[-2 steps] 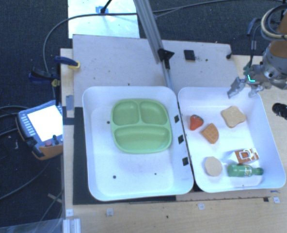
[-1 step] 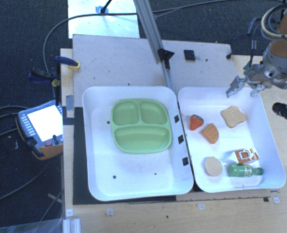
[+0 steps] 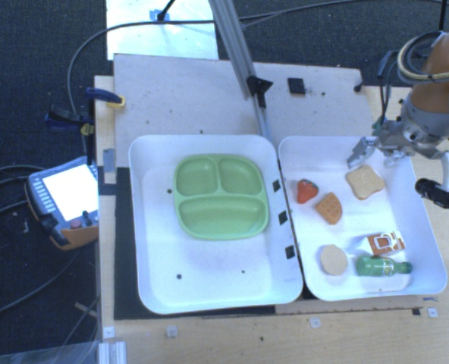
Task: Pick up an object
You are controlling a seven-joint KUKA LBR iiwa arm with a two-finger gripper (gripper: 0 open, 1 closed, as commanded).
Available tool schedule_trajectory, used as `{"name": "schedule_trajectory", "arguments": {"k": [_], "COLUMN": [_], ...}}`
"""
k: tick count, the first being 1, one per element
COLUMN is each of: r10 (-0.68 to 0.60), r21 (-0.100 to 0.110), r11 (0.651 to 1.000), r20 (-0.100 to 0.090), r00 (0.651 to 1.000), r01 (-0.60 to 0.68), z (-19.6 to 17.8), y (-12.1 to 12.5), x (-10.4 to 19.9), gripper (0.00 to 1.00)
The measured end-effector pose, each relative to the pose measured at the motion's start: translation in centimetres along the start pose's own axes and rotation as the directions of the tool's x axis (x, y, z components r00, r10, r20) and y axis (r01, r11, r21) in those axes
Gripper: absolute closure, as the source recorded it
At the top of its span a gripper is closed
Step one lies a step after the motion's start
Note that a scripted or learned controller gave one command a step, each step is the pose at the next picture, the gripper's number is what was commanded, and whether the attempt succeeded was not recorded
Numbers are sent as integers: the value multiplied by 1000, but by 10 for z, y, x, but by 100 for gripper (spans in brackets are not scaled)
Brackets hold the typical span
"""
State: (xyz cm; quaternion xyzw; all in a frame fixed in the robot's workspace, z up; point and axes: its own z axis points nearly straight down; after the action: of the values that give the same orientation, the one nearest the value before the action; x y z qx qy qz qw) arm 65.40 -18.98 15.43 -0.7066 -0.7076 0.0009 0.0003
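Note:
The right bin holds several toy foods. A tan toast slice lies near its far side, with a red strawberry and an orange bread piece to its left. Near the front lie a round cracker, a green bottle on its side and a small orange and white carton. My gripper hangs over the bin's far right part, just beyond the toast. It is open, with nothing between its fingers.
The left bin carries a green divided plate. A metal pole slants over the board behind the bins. A tablet-like handset and cables lie on the floor at the left.

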Motion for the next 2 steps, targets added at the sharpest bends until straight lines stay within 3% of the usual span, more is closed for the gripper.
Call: {"name": "schedule_trajectory", "arguments": {"k": [2], "r10": [-4], "r21": [-9], "r11": [1000], "r20": [3], "r00": [1000], "r01": [4], "z": [65], "y": [4], "x": [1], "gripper": [0]}}
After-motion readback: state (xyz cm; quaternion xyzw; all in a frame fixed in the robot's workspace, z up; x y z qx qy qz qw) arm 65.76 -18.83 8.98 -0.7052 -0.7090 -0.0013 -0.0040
